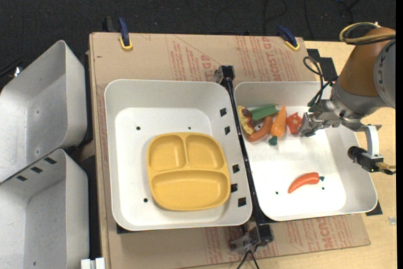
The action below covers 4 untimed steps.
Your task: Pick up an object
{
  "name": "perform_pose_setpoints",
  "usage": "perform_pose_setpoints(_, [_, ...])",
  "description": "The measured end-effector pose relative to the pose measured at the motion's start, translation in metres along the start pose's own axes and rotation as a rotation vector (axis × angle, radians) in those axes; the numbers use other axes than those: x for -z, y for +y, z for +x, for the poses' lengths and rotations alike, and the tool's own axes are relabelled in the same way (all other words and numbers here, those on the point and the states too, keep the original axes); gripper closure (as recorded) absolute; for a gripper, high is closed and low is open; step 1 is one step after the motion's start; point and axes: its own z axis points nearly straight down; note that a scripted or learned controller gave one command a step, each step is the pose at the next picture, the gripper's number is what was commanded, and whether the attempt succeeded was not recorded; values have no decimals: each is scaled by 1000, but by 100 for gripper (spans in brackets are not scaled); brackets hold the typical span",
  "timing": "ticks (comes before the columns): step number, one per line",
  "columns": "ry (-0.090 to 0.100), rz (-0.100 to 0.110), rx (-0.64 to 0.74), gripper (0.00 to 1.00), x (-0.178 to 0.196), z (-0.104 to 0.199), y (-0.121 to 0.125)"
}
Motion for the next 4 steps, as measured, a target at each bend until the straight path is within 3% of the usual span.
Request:
perform_pose_setpoints(2, [-1,-3,-1,100,104,-1,-7])
perform_pose_setpoints(3, [0,0,-1,100,108,-1,-7])
perform_pose_setpoints(4, [3,4,3,100,102,51,-16])
